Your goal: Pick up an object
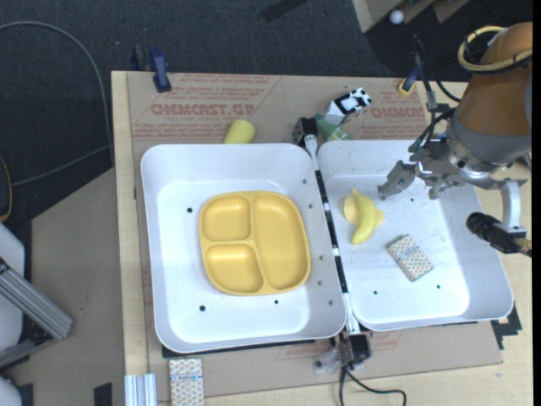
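hand (416, 181) above right bin (473, 307), fingers spread

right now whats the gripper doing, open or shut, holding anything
Gripper: open, holding nothing; it hangs over the right bin, apart from the banana and the packet.

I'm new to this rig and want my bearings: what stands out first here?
A yellow divided plate lies in the middle of the left bin. In the right bin lie a yellow banana and a small patterned packet, with the gripper above them near the bin's far side.
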Tool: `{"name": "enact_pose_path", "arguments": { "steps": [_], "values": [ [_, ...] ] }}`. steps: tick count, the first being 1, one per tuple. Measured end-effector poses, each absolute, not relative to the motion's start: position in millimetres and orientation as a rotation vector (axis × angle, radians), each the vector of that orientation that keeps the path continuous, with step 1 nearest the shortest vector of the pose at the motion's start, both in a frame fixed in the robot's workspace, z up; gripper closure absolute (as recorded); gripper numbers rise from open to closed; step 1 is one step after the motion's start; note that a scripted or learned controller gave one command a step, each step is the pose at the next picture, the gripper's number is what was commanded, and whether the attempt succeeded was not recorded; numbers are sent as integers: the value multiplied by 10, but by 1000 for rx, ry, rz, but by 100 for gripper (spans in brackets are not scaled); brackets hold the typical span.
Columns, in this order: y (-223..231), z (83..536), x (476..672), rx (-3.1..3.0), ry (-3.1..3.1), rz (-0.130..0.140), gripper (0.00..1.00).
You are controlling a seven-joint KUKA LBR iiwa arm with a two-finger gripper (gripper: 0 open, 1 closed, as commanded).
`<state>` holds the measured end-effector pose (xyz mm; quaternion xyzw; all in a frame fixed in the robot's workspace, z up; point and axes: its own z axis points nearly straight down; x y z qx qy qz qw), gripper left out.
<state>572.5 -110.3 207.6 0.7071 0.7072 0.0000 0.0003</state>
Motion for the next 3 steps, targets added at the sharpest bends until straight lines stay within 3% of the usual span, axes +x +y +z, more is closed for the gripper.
{"name": "enact_pose_path", "arguments": {
  "steps": [1, 2, 3],
  "values": [
    [-951, 1371, 5813, 2223, 2223, -2, 0],
    [-909, 841, 5672, 2224, 2222, -2, 0],
    [-909, 943, 5678, 2223, 2220, 0, 100]
  ]
}}
